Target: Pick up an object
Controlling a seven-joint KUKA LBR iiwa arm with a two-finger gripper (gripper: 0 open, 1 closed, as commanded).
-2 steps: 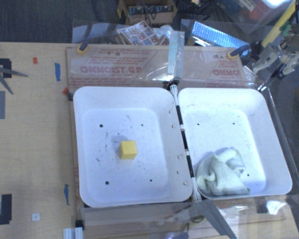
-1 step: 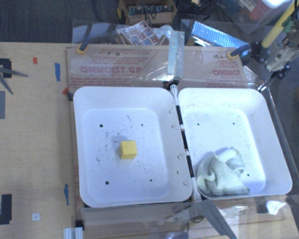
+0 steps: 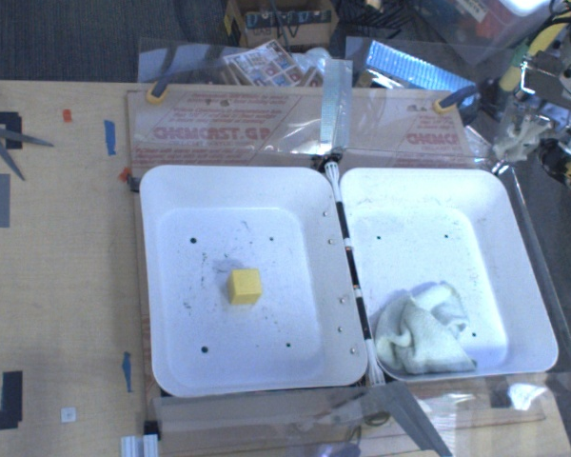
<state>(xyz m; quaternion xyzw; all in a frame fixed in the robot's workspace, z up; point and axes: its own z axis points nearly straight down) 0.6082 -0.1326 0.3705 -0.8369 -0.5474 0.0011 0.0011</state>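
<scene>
Nothing had been picked up yet. A yellow cube sat near the middle of the left bin, and a crumpled white cloth lay at the near edge of the right bin. Nothing crowded either object. The tool's state could not be told.

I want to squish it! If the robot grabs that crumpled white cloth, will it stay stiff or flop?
The crumpled white cloth in the right white bin would probably flop and droop: it lies in soft folds. It looks light, and unlikely to roll.
</scene>
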